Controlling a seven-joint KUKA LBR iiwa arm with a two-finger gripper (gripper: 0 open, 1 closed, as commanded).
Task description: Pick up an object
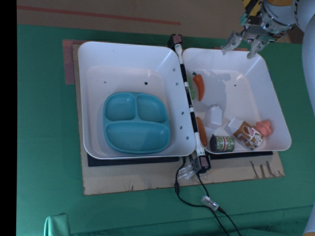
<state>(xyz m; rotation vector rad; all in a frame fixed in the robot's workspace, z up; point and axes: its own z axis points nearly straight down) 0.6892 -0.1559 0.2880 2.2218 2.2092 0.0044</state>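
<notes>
- The gripper (243, 46) hangs above the right bin's (268, 77) far rim, jaws apart and empty, likely poised to choose a target.
- Candidates lie in that bin: carrot (199, 86), can (222, 143), carton (246, 133), mostly along the near wall.
- A teal plate (137, 123) sits in the left bin (98, 63).

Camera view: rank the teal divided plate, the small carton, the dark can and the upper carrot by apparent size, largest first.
1. Teal divided plate, by far the largest.
2. Small carton.
3. Upper carrot and dark can: too alike to rank.
</notes>
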